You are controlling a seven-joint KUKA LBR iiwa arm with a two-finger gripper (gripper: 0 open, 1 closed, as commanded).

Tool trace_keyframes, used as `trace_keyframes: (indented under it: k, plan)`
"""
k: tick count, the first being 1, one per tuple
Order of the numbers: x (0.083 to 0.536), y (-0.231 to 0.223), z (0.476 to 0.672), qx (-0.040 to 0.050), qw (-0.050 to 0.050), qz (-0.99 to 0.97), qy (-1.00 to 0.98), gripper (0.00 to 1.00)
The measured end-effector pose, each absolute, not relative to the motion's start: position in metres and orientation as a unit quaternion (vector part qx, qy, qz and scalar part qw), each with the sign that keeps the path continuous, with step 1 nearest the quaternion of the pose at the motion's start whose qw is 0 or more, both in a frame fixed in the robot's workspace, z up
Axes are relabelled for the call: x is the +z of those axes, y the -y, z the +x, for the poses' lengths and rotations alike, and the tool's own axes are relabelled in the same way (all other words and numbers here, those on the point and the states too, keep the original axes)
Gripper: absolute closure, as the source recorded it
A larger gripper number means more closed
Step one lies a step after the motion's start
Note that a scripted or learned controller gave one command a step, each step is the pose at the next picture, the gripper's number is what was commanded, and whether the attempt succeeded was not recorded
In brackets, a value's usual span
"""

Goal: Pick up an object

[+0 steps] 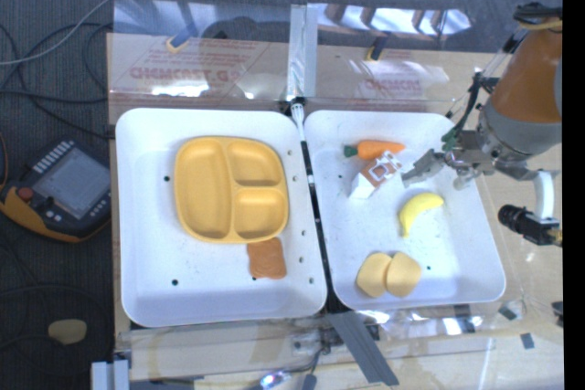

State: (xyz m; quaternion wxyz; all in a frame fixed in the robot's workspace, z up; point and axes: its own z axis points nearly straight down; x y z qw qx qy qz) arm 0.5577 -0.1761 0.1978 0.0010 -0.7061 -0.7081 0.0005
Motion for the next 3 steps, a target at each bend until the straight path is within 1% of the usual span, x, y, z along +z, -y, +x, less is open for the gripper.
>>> trace_keyframes:
  k: [1, 2, 3]
  plan:
    - [0.089, 0.203, 0.559, -0.0036, -0.004, -0.644, 0.765, 0.00]
    - [0.130, 0.200, 0.555, 0.0005, 0.000, -0.708, 0.706, 0.00]
    - [0.098, 0.209, 0.564, -0.0033, 0.000, -0.692, 0.721, 0.00]
